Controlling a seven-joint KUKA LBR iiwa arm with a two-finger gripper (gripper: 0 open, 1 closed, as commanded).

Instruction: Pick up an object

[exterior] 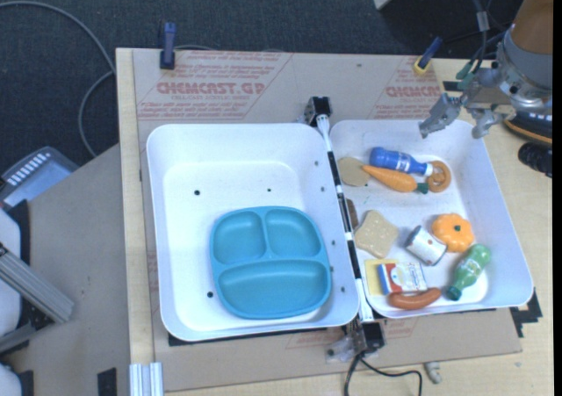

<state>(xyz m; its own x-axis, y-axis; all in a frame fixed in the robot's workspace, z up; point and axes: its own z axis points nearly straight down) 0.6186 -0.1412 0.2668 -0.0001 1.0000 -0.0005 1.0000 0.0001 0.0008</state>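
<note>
Above the right bin's [500,210] far edge, the gripper [458,118] is seen with fingers spread, nothing between them. The step, judged: descent onto a target, approx. centred, closing only once astride. The nearest object is the blue bottle [397,160], white-capped, lying flat, touching the carrot [391,178]; the label is possibly printed, too small to tell.

Toy foods [413,227] scattered in right bin [502,210]
</note>
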